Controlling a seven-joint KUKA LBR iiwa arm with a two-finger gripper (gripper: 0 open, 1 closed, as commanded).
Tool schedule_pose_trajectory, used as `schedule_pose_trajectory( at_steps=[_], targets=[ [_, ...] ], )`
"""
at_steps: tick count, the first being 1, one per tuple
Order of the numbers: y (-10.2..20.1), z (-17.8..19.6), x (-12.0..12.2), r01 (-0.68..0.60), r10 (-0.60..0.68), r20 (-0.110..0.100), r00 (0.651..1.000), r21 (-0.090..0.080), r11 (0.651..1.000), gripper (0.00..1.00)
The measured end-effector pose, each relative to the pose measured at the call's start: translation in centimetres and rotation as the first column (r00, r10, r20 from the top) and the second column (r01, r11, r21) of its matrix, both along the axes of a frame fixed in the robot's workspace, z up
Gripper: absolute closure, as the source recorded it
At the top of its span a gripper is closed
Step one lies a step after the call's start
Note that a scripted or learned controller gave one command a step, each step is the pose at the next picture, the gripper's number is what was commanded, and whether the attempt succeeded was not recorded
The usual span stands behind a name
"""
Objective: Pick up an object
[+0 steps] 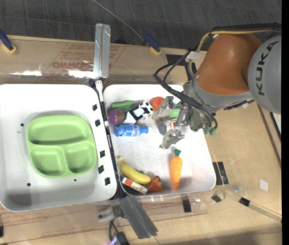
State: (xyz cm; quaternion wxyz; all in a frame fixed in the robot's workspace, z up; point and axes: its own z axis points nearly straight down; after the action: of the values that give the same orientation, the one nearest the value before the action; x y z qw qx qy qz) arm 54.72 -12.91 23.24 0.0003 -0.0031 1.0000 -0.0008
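My pincer [169, 137] hangs low inside the right bin [201, 152], near its middle, and I cannot tell from above how it is set; nothing shows in its grip. The nearest candidate is the toy carrot [176, 169], lying just below my pincer with its green top toward me. Also within reach is the blue bottle [130, 130], off toward the divider.

What worries me: the carrot is tapered and smooth-looking, so I judge it could squirt out sideways if I close on the thin end. It also lies near the bin's front wall, so a slanted descent may nudge it against that wall instead of straddling it.

Other clutter crowds the bin. A banana [135, 173] lies in the front corner with a red item [155, 184] beside it, and along the back edge sit a green vegetable [123, 105], a purple piece [116, 117], a black-and-white toy [143, 109] and an orange-red ball [157, 103]. Those back pieces touch one another, so reaching there risks snagging two at once. The left bin [6, 111] holds a green divided plate [61, 145], well apart from my work.
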Motion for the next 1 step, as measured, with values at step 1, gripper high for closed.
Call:
schedule_pose_trajectory(
  at_steps=[1],
  targets=[
    [-6.34, -11.49, 1.46, -0.025, 0.025, -0.009, 1.000, 0.004, 1.000, 0.00]
  ],
)
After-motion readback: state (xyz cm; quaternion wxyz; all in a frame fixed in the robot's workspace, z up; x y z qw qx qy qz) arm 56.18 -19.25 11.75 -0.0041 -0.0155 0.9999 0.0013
